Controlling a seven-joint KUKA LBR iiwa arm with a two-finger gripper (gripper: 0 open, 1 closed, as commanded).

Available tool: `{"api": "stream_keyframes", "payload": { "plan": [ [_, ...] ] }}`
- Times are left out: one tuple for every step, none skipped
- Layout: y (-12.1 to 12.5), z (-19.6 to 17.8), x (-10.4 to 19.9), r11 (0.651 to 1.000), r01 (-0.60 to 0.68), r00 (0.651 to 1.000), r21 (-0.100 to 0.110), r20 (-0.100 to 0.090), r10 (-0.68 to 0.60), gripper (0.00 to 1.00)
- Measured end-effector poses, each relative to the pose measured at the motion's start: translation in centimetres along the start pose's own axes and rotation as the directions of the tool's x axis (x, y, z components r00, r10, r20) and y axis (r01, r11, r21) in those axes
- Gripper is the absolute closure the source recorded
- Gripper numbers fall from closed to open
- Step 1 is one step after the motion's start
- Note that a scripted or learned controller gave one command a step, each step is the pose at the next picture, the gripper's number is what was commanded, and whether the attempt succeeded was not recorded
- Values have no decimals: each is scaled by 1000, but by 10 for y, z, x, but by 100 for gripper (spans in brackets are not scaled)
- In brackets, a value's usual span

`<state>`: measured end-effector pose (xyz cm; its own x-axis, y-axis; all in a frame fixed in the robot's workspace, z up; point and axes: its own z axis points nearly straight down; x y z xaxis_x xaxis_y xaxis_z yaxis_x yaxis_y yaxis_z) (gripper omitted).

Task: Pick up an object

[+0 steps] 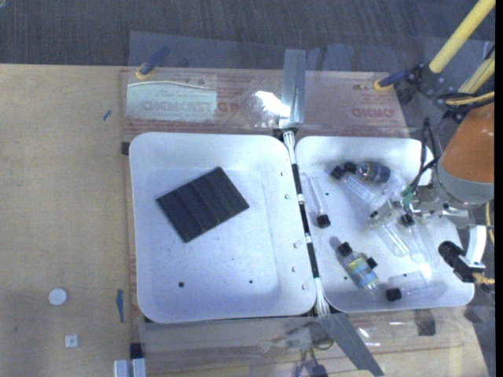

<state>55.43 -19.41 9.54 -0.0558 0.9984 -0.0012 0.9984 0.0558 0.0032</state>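
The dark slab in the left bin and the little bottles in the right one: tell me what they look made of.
Dark slab: probably rubber or foam, matte charcoal with ridges and no glare. Little bottles: likely clear plastic or glass, since the white bin shows through them; their black caps look like plastic.

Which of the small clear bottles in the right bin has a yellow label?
The bottle near the lower middle of the right bin. It has a yellow and blue band; the other bottles look plainly clear with black caps.

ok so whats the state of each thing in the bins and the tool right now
dark ribbed slab: flat in left bin, askew
clear vials: lying on their sides, scattered in right bin
tool: low over right bin among vials, grip unclear
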Motion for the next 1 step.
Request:
{"api": "stream_keyframes", "payload": {
  "plan": [
    [0, -10, 0, 1000, -1, 1000, -2, 0, 1, 100]
  ]
}}
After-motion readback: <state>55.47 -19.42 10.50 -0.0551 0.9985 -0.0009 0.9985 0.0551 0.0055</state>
